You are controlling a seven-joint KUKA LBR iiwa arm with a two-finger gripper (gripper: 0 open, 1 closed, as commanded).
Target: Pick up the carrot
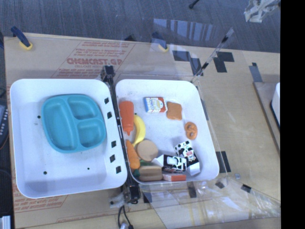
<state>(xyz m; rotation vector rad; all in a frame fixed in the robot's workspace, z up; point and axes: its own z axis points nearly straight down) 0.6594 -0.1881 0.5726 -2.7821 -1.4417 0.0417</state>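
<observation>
At the bench, you cannot tell how wide the claw stands or whether it has hold of anything.

Your carrot (133, 155) lies in the right bin (202, 106), close against its left wall toward the near end. Its far tip sits just beside the banana (139, 129) and a round tan disc (147, 150). Its near end runs down beside a brown loaf-shaped piece (150, 172), and you cannot tell whether the two touch. Farther along the same wall lies a red-orange bottle (126, 116).

For writing, you can read "CHEMCAST GP" in red on the brown sheet (94, 61) under the far side of the left bin (24, 142); the smaller lines beneath it are too blurred. A small carton (154, 104) at the far side of the right bin carries blue and red print that you cannot read. A black-and-white patched carton (183, 157) lies near the right bin's near right corner.

A teal divided plate (74, 122) sits in the left bin. At the far right, a pale object (261, 4) is hard to make out.
</observation>
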